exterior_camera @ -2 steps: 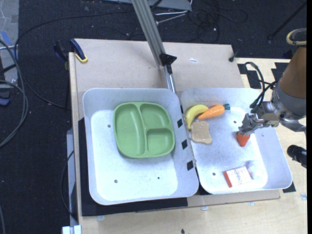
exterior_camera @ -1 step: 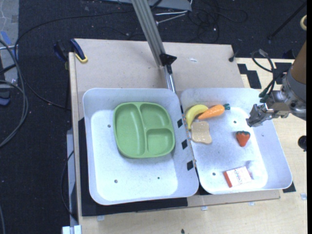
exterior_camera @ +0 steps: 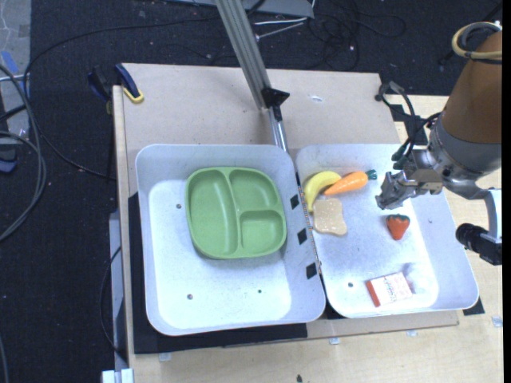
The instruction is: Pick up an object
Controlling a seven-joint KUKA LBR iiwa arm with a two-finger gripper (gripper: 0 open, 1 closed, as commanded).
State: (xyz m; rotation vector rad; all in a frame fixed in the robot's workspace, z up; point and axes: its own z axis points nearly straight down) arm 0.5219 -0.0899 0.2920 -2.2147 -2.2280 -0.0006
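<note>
A grey arm with an orange band reaches in from the right over two shallow white bins that sit side by side on a bench. Its gripper (exterior_camera: 391, 196) hangs above the right bin (exterior_camera: 447, 270); nothing shows between its tips, and I cannot tell from this slanted overhead view how the claw is set. Just below and beside it lies a small red strawberry (exterior_camera: 398, 226), the nearest thing to pick. Toward the bin's left side an orange carrot (exterior_camera: 348, 183) touches a yellow banana (exterior_camera: 318, 185), and a tan slice of bread (exterior_camera: 330, 216) lies right under the banana. A red and white box (exterior_camera: 390, 288) rests near the bin's front edge, well apart from the rest. The left bin (exterior_camera: 160, 246) holds a green divided tray (exterior_camera: 237, 212). To do this step well, the gripper likely needs to center over the strawberry, which stands free of its neighbours, then descend straight so the tips straddle it. The strawberry is small and rounded, so an off-center squeeze could pop it sideways.
</note>
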